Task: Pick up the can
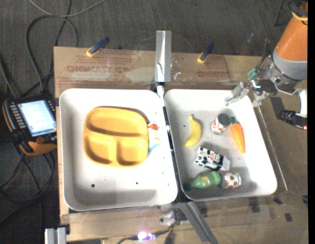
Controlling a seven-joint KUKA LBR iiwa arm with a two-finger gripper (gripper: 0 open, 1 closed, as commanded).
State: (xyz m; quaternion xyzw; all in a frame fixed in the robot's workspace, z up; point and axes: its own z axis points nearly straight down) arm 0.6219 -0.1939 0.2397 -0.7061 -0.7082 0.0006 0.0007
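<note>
Jaws [242, 92] seemingly open above right bin, can [231, 179] well apart

Can [230, 179] right of bottle [205, 180], seemingly touching, right bin [266, 159].

Left of the banana [193, 130], which looks like smooth glossy plastic, my two bins [116, 197] look like matt white plastic. The yellow tray [116, 136] shines softly. The can [230, 179] has a printed, slightly glossy skin. My worktop [111, 67] looks like rough brown cardboard.
</note>
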